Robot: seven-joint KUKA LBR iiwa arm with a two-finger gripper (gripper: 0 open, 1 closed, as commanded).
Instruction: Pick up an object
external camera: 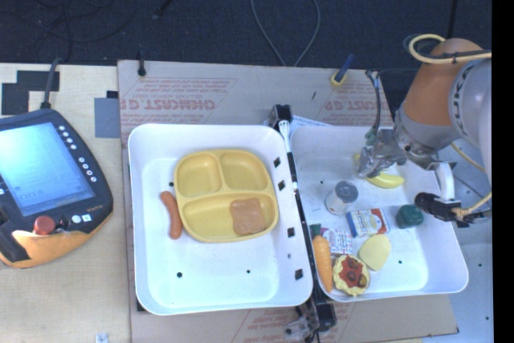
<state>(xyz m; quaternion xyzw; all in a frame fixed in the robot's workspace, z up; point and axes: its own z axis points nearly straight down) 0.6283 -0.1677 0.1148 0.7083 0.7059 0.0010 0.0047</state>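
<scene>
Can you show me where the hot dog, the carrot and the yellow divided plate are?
Hot dog [172, 214], camera view: its middle.
Carrot [323, 261], camera view: mid-body.
Yellow divided plate [198, 173], camera view: upper left compartment.

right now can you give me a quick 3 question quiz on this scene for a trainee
1. True or false: the sausage lies inside the yellow divided plate.
2. Which bin holds the carrot: left or right?
3. What lies nearest the tool? A) banana B) pizza slice C) slice of meat

Key: 1 false, it lies beside the plate in the left bin; 2 right bin; 3 A.
</scene>
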